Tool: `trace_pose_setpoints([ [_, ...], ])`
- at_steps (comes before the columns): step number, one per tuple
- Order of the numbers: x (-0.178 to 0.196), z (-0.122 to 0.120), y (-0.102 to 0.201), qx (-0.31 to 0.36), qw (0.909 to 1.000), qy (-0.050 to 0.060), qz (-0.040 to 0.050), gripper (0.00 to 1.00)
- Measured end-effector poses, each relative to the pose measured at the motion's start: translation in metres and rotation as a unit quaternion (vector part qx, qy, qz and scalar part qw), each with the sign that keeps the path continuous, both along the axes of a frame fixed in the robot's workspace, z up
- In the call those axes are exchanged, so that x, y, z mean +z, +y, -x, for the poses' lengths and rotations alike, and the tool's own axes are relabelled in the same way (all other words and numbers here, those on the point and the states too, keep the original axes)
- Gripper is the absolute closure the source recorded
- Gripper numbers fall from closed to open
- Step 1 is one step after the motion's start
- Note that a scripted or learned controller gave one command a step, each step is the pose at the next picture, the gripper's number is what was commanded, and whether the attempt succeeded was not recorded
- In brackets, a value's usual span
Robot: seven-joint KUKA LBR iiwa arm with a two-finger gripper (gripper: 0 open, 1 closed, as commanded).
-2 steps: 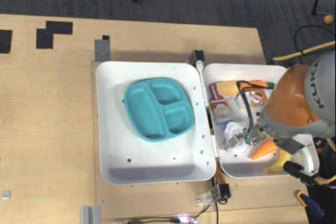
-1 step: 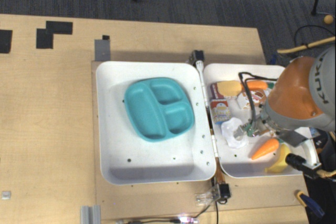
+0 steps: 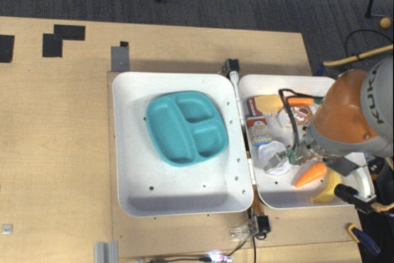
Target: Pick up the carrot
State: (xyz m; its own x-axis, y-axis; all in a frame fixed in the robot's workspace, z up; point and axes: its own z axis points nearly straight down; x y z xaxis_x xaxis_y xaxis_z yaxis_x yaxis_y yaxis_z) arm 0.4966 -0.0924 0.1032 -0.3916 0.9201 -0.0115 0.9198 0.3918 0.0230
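Orange carrot lies just right of the end effector, whose state I cannot tell.

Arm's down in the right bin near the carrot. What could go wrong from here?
1. The carrot lies against a yellow item near the right bin's front wall, so a grasp may catch both.
2. The gripper sits left of the carrot over crumpled clear packaging and may close on that instead.

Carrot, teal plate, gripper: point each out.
carrot (image 3: 310, 173), camera view, middle of its orange body
teal plate (image 3: 186, 127), camera view, ridge between compartments
gripper (image 3: 294, 156), camera view, between its fingertips
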Motion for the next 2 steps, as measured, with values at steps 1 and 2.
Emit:
trace_pose_setpoints([
  [1,-0.015,0.006,-0.027,0.109,0.9940,0.008,0.0006,0.00],
  [2,-0.016,0.005,0.000,0.071,0.9975,0.006,0.0015,0.00],
])
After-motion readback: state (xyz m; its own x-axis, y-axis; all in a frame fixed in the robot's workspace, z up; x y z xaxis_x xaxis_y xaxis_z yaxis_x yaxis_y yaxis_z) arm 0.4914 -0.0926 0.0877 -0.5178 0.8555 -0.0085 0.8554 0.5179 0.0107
